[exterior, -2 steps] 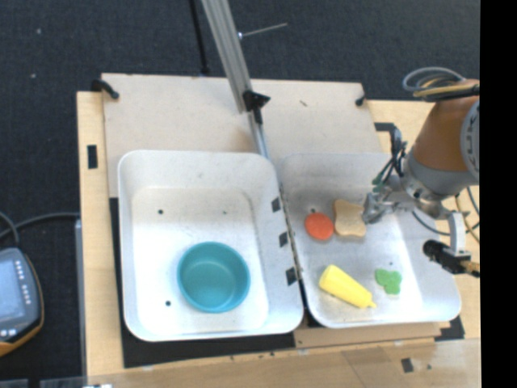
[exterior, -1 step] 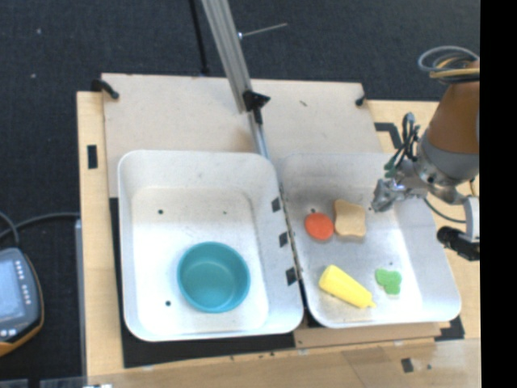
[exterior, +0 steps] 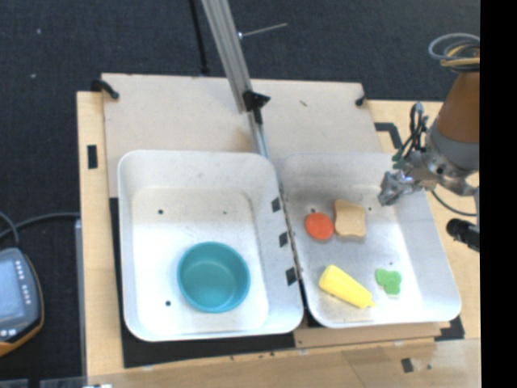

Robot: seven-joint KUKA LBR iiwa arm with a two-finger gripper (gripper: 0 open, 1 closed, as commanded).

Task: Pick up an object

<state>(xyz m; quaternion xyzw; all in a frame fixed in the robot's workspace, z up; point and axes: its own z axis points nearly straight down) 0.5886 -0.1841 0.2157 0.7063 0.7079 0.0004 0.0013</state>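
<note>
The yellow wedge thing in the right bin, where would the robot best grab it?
Probably across its narrow width near the middle, coming straight down from above. The yellow wedge lies flat and slanted, long axis running from upper left to lower right, so the fingers should close across that axis. The green piece sits close by on its right, so keeping toward the wedge's left half seems safer.

Right bin (exterior: pixel 420 241) has a tan block (exterior: pixel 350 219) touching an orange ball (exterior: pixel 320 226), a yellow wedge (exterior: pixel 345 287) below them, small green piece (exterior: pixel 388 280) beside that.

We see a pale wooden bench (exterior: pixel 93 217) standing on dark carpeted floor (exterior: pixel 73 23), with a slanted aluminium pole (exterior: pixel 226 43).
</note>
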